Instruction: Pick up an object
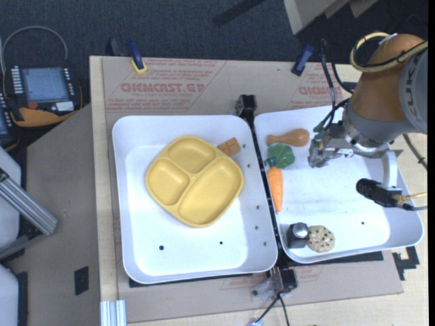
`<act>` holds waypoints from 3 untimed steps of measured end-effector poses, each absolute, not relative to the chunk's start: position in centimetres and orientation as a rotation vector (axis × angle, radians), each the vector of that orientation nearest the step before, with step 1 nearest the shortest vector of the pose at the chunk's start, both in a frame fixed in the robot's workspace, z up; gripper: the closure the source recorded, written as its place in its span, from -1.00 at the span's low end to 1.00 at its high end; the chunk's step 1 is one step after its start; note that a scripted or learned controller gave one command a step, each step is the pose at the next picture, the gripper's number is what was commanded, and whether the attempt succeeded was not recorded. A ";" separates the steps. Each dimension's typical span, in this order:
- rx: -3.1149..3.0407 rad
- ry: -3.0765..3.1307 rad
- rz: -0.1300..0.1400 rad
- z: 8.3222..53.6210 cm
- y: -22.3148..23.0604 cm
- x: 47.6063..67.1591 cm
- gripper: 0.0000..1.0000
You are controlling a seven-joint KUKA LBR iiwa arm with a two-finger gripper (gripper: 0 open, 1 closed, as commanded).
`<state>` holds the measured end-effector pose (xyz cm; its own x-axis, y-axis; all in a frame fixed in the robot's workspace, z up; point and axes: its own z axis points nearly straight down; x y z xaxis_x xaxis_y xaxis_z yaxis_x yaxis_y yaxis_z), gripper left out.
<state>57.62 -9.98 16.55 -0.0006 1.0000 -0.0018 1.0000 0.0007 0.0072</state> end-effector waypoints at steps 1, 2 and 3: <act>2.216 2.219 0.005 20.9 -10.1 58.0 1.00; 2.215 2.218 0.006 25.4 -10.1 58.1 1.00; 2.217 2.231 0.000 24.1 -4.4 58.1 1.00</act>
<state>58.08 -4.36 24.07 -0.0063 1.0000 0.0026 1.0000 0.0063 -0.0025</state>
